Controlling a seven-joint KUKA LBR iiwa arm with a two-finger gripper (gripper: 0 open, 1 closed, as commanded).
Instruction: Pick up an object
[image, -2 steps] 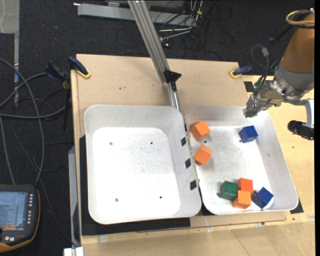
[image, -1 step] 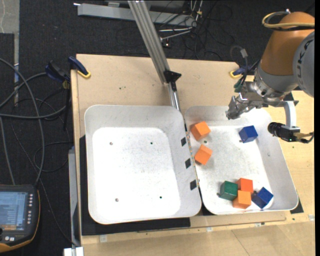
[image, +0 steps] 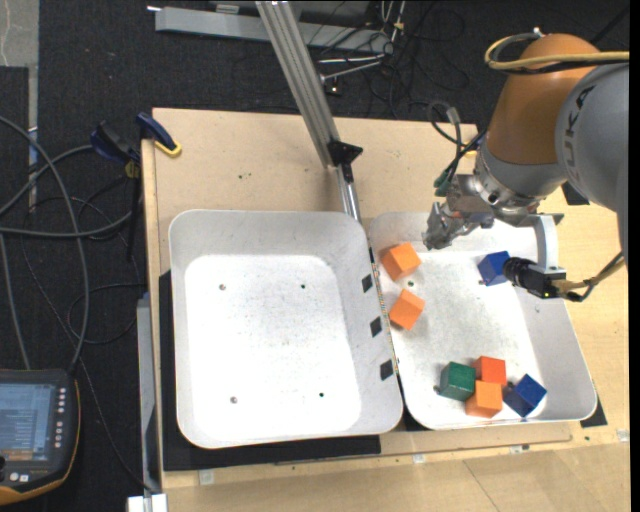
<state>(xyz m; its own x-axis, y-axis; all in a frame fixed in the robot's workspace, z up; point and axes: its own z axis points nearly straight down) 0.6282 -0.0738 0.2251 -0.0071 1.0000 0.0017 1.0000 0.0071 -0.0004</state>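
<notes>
an orange block (image: 401, 260) lies near the far left corner of the right bin (image: 560, 345), and the claw (image: 437, 238) hangs just beside it, toward the bin's far edge, its dark tip low over the white floor; whether it is apart or together cannot be told from this slant, and nothing shows between its tips. a second orange block (image: 406, 309) sits a little nearer along the same left wall. a blue block (image: 494, 267) lies toward the bin's far right side, close to a black fitting on the arm. in the near right corner a cluster sits packed together: a green block (image: 459, 380), an orange-red block (image: 491, 369), another orange one (image: 485, 398) and a blue cube (image: 524, 394). the left bin (image: 190, 300) lies alongside, its wall touching the right bin's. both rest on the pale wooden counter (image: 250, 160), and a blue and yellow clamp (image: 158, 134) grips its far left corner.
</notes>
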